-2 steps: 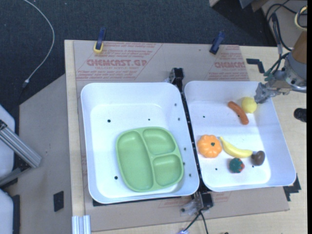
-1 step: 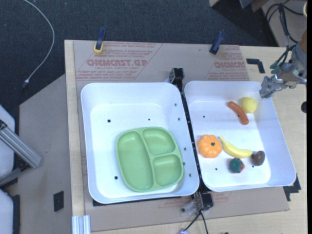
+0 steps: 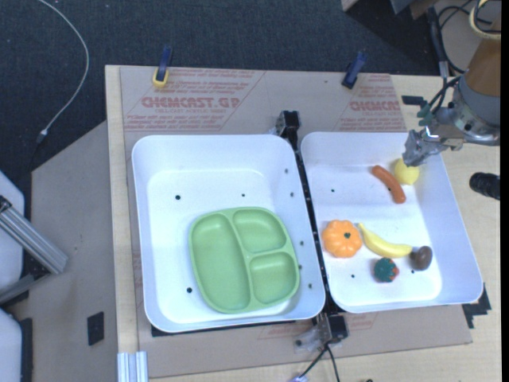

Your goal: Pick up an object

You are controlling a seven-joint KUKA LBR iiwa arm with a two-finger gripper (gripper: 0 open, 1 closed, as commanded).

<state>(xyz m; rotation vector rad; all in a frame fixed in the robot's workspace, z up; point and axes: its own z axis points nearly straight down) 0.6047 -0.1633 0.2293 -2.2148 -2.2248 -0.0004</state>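
Note:
The right bin (image 3: 445,285) holds an orange sausage (image 3: 388,183), a small yellow piece (image 3: 409,173), an orange pumpkin (image 3: 343,238), a yellow banana (image 3: 385,244), a brown lump (image 3: 421,256) and a teal-and-red ball (image 3: 386,270). My gripper (image 3: 417,149) hangs over the bin's far right corner, just above the yellow piece and right of the sausage's upper end. I see nothing held in it.
The left bin (image 3: 159,213) carries a green divided plate (image 3: 242,257). A black clamp (image 3: 288,122) sits between the bins at the back. Blue clips (image 3: 354,68) and a yellow clip (image 3: 161,76) pin the cardboard's far edge.

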